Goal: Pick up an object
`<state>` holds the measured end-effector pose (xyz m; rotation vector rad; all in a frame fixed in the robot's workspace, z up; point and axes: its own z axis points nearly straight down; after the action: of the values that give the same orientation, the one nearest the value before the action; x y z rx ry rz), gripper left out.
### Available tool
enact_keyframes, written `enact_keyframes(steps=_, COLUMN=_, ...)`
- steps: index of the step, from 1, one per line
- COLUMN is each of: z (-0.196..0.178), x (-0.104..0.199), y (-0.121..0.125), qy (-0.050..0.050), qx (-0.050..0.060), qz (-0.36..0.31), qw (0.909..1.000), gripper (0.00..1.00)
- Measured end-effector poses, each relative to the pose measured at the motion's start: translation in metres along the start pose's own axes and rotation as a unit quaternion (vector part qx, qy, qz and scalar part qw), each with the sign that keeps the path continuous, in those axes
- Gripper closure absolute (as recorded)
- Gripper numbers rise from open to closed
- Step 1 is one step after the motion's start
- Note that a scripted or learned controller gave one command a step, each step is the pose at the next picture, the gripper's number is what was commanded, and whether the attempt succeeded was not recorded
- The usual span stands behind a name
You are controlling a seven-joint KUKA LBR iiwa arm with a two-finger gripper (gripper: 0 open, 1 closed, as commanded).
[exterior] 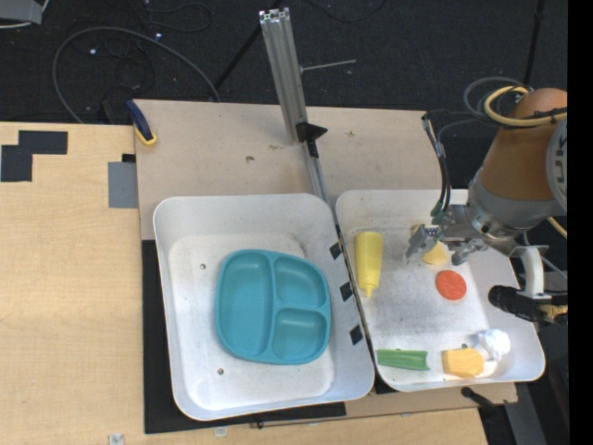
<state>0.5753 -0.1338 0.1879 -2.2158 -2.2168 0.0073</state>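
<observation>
Yellow bottle (pixel 369 260) lies left of the spread-fingered gripper (pixel 443 246) in the right bin (pixel 389 213); small yellow piece (pixel 435 257) beneath; orange disc (pixel 451 286) just below.

Here's the arm (pixel 519 170) on the right, a rounded, bulky body; the upper shell is a warm orange, smooth and domed, catching the light along its top; below that the casing turns grey, a broad cylindrical collar with a soft sheen; a yellow cable loops beside the orange dome, and a thin dark cable runs down along the arm's left side; at the end sits the gripper (pixel 443 242), a small cluster of bare grey metal, angular and busy with brackets, its details too small to make out
</observation>
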Motion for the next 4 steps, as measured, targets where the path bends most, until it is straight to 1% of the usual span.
enact_keyframes(steps=1, z=0.053, x=0.01, y=0.002, qy=0.0, qx=0.0, qz=0.0, qw=1.0, gripper=0.0)
enact_keyframes(steps=2, z=0.086, x=0.009, y=0.003, qy=-0.001, qx=-0.005, qz=0.0, qw=1.0, gripper=0.0)
enact_keyframes(steps=3, z=0.079, x=0.008, y=0.001, qy=0.0, qx=-0.002, qz=0.002, qw=1.0, gripper=1.0)
enact_keyframes(steps=4, z=0.037, x=0.008, y=0.001, qy=-0.001, qx=-0.005, qz=0.001, qw=1.0, gripper=1.0)
